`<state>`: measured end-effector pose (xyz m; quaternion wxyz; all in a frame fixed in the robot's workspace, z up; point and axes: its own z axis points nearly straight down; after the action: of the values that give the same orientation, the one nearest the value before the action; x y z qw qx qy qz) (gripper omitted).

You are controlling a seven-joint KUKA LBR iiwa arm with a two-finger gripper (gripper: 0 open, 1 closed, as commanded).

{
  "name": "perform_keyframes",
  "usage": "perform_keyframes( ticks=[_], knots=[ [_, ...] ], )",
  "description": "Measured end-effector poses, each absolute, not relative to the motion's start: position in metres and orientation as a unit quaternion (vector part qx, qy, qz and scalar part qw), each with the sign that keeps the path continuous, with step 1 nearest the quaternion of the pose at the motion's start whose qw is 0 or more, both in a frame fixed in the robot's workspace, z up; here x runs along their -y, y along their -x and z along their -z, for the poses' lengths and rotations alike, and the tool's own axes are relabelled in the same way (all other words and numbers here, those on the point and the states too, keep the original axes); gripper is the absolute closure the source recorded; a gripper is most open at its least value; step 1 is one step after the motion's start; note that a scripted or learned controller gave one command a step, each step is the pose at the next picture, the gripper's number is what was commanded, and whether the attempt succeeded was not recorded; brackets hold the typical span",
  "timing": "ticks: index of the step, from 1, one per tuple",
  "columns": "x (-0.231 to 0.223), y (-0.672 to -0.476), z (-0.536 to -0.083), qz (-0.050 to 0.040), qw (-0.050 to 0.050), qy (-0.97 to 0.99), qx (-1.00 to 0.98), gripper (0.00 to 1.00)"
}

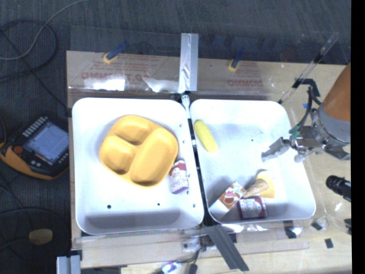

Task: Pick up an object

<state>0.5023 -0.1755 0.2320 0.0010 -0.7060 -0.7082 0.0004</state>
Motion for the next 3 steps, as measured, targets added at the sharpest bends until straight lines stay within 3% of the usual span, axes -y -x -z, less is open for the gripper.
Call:
perform_keyframes(
  ticks=[1, 2, 3],
  knots=[
    [0.188, -0.509, -0.152, -0.0006, 0.002, 0.628, 0.779, 0.00],
    [0.195, -0.495, -0.091, 0.0025, -0.005, 0.625, 0.781, 0.00],
    [0.194, -0.497, -0.101, 0.0042, -0.006, 0.625, 0.781, 1.00]
  ],
)
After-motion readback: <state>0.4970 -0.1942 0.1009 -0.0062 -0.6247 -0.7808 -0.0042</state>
